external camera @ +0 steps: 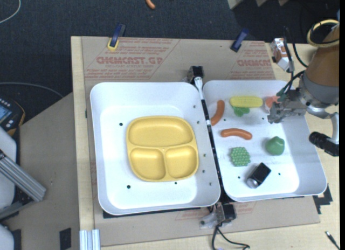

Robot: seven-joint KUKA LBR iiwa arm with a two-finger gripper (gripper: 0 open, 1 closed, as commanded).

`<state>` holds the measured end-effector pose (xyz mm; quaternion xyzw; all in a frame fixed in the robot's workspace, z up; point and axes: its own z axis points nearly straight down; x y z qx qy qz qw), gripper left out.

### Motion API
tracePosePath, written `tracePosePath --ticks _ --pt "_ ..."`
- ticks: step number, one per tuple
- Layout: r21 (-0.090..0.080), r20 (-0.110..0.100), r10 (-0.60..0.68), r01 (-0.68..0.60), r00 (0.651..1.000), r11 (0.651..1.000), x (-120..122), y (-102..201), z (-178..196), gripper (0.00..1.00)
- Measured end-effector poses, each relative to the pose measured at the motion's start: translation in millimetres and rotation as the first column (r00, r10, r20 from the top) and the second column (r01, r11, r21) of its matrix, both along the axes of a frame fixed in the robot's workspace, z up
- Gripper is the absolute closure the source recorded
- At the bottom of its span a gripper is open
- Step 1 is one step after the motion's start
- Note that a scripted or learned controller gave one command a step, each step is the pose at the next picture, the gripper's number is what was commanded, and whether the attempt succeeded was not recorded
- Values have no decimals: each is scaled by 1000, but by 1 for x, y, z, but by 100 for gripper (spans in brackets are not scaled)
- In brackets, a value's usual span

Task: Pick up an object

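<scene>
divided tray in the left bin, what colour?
Yellow. The divided tray has three compartments and sits in the left bin; the camera view shows it plainly.

The grey arm (323, 74) is seen reaching in from the right edge, its orange band lying above the wrist. The wrist is bent down and leftward, and the gripper (276, 115) is carried at its end, low and pointing down. The state of its tip cannot be made out.
</scene>
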<state>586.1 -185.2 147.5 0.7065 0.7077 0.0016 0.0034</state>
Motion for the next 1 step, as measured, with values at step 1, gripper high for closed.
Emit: tracePosePath --ticks 1 --pt "-1 0 -2 2 1000 1000 -4 -5 47 100"
